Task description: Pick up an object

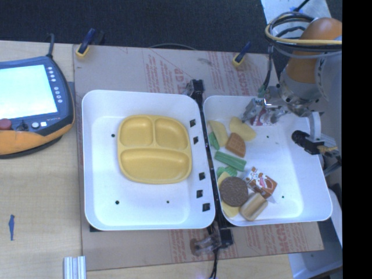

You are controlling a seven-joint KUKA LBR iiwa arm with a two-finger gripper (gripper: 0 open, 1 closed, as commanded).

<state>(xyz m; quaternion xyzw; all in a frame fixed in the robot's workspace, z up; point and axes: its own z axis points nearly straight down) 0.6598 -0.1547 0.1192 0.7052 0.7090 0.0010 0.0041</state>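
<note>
**A:** Where's something worth picking?

**B:** All of it lies in the right bin (302,205), along its left side. A yellow piece (242,129) sits nearest the arm, touching a brown wedge (235,145); below them are green sticks (230,160), a dark round patty (233,191), a small red-and-white packet (263,183) and a tan bun-like piece (253,206). The left bin (99,156) carries a yellow divided tray (154,149).

**A:** Best approach?

**B:** I'd judge the yellow piece the easiest reach. Come down over its free upper edge, away from the wedge, so one thing is taken and not two. The heap at the lower left is packed tight and would likely jam.

**A:** And the claw?

**B:** The claw (263,110) hangs over the right bin's upper wall, just beside the yellow piece. I see nothing between its fingers, but the metal is too jumbled to judge how wide it stands; I cannot tell. Whether it touches the bin floor I also can't say.
</note>
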